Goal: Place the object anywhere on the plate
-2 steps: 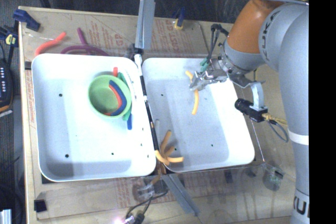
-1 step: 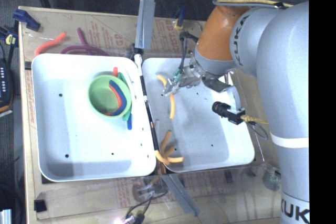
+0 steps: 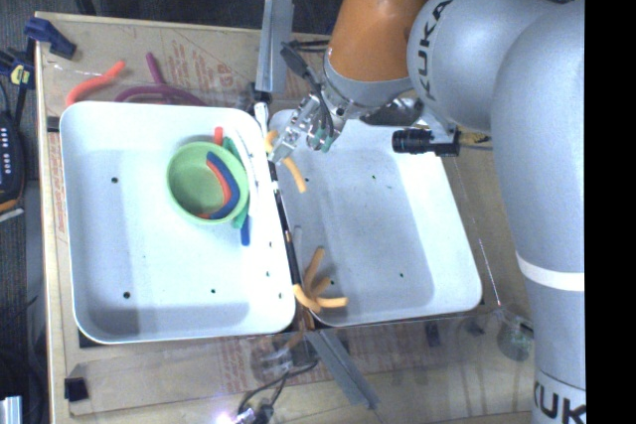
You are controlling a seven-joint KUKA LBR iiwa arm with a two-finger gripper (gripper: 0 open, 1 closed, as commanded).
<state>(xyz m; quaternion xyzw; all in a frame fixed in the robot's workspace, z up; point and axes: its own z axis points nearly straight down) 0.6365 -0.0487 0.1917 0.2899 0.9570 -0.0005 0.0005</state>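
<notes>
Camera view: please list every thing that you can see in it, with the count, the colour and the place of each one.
Bins: two, white, side by side on the bench.
Plate: one, green, in the left bin, upper middle.
Curved pieces on the plate: a few, red, blue and green, along its right side.
Orange stick: one, at the upper left of the right bin, just below the gripper.
Orange pieces: a small cluster, at the lower left corner of the right bin.
Bench: one, brown board under the bins.
Arm: one, grey with an orange band, from the right.
Gripper: one, over the right bin's upper left corner.
</notes>
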